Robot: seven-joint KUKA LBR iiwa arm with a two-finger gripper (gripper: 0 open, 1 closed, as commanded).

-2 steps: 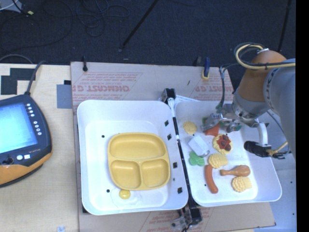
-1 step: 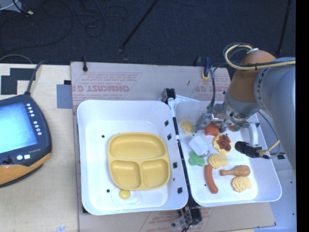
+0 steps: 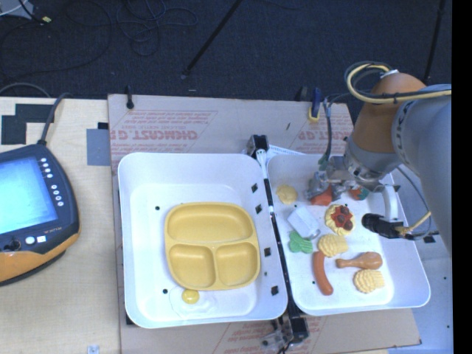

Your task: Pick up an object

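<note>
The right bin (image 3: 413, 290) holds several toy foods. Among them are a pale yellow lump (image 3: 286, 194), a white piece (image 3: 302, 218), a green piece (image 3: 299, 243), a pizza slice (image 3: 340, 217), a yellow ridged piece (image 3: 332, 245), a red sausage (image 3: 322, 273), a drumstick (image 3: 361, 260) and a yellow crinkle piece (image 3: 369, 279). My gripper (image 3: 330, 185) is down low in the back part of this bin. It sits right over an orange-red piece (image 3: 321, 196), which it partly hides. The wrist covers the gripper's tip.
The left bin (image 3: 140, 198) holds a yellow divided plate (image 3: 212, 243) and a small yellow item (image 3: 190, 296) near its front wall. A black part (image 3: 380, 225) on the arm's cabling hangs over the right bin. A tablet-like pendant (image 3: 29, 205) lies at the far left.
</note>
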